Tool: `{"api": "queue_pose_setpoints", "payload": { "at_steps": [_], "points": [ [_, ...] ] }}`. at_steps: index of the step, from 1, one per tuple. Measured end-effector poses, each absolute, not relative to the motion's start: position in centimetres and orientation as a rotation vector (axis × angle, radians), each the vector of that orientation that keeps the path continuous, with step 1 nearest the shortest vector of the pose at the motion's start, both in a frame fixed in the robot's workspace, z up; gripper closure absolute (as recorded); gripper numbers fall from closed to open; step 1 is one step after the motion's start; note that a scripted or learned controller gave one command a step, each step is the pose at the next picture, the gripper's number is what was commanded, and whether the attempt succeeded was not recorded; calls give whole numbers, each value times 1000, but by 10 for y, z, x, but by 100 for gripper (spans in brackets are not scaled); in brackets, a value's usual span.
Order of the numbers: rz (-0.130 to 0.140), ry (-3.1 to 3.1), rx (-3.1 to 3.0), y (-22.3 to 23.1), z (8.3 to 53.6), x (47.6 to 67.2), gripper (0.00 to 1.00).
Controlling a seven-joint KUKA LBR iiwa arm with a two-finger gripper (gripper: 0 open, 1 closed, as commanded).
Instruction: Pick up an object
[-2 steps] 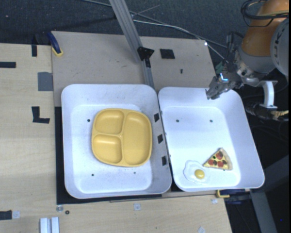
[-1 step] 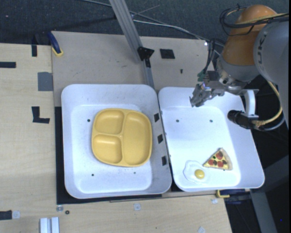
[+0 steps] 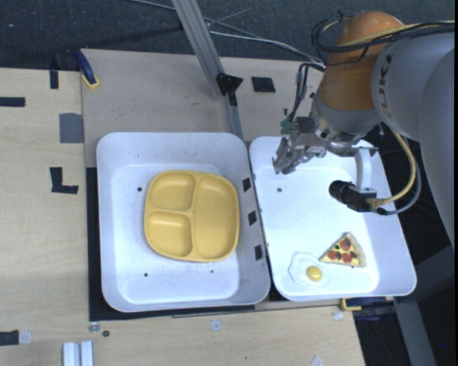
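A toy pizza slice point(image 3: 343, 251) lies in the right bin point(image 3: 290, 204) near its front, with a toy fried egg point(image 3: 308, 269) just left of it. A yellow divided plate point(image 3: 191, 215) sits in the middle of the left bin point(image 3: 122, 204). My gripper point(image 3: 284, 162) hangs over the far left corner of the right bin, well away from the pizza slice and the egg. Nothing shows between its dark fingers.
A slanted metal pole point(image 3: 206, 44) rises behind the bins and meets the bench near their shared far corner. A black camera module with a yellow cable point(image 3: 354, 195) hangs off the wrist over the right bin. Black tape marks dot the bench at left.
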State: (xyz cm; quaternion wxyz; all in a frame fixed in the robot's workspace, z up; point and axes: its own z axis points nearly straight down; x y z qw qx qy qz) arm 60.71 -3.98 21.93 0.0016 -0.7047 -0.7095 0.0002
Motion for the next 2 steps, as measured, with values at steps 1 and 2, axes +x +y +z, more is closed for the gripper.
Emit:
{"api": "queue_pose_setpoints", "payload": {
  "at_steps": [1, 2],
  "points": [
    [1, -2226, -2212, 4, 226, 592, 100],
    [3, -2225, -2212, 48, 225, 581, 100]
  ]
}}
